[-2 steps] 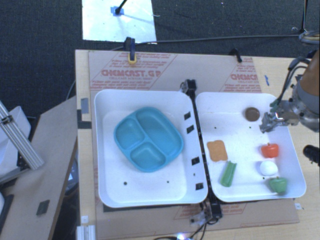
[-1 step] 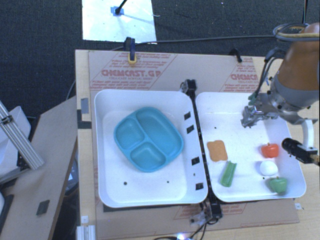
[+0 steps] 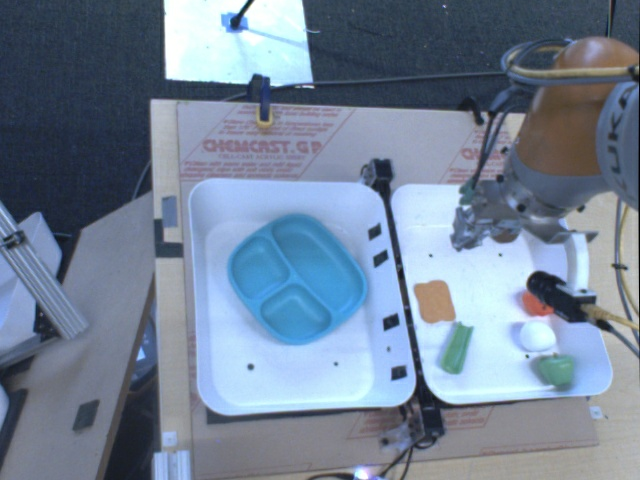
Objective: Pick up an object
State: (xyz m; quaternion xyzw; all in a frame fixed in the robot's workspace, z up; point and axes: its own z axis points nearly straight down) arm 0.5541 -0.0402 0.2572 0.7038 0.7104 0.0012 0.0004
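Observation:
My gripper (image 3: 467, 236) hangs over the upper middle of the right bin (image 3: 425, 208), fingers pointing down above bare bin floor. Nothing shows between them. Below it lies an orange flat piece (image 3: 435, 301), and further down a green stick-shaped object (image 3: 457, 348). At the bin's right side sit a red item (image 3: 537, 304), partly hidden by a black part of the arm, a white egg-like ball (image 3: 536, 336) and a green lump (image 3: 555, 370). The gripper is well above and left of these.
The left bin (image 3: 215, 368) holds a blue divided plate (image 3: 296, 277). Black clips (image 3: 380, 258) run along the seam between the bins. The arm's grey and orange body (image 3: 570, 118) rises over the right bin's upper right corner.

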